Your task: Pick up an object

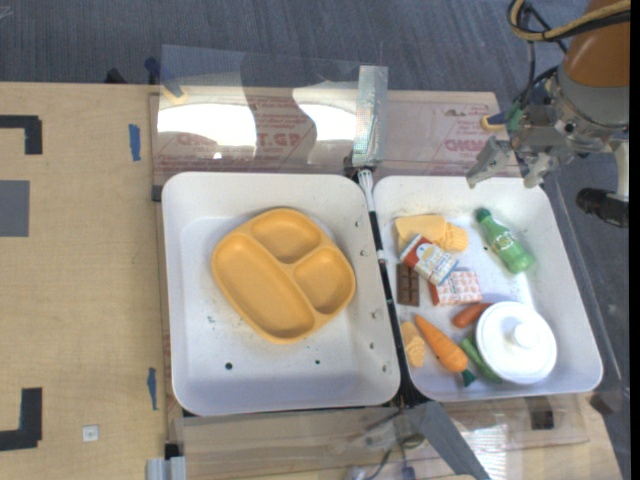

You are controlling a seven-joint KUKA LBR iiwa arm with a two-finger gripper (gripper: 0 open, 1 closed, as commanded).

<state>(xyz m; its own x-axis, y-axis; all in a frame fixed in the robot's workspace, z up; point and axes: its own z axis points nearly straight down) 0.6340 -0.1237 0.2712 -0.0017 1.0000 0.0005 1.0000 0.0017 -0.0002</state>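
Grey carpet surrounded the bench point(80, 268), whose pale wooden top bore two shallow white bins side by side.

Camera view: the left bin point(190, 368) held a single orange divided plate point(283, 273), lying flat near its centre. The right bin point(575, 308) held a crowded cluster of toy foods: a green bottle point(503, 241) lying on its side towards the far right corner, a yellow cheese wedge point(425, 230), a small printed packet point(432, 261), a chocolate bar point(407, 285), a carrot point(441, 343), a sausage point(469, 315) and a white lidded pot point(516, 343) at the near right.

The arm stood above the far right corner of the right bin. Its pincer point(510, 163) hung over the bin's far rim, apart from every object; whether it was released or clenched could not be told at this angle, and nothing was seen between its tips.

Risk assessment: the objects lay touching or overlapping, so a descent into the cluster could strike two at once and push them aside. The bottle, nearest the pincer and lying apart from the rest, appeared the likeliest candidate; it was smooth and rounded, and in my judgement could roll or slip from a poorly centred grip. Its closeness to the bin wall could also obstruct one side of the pincer.
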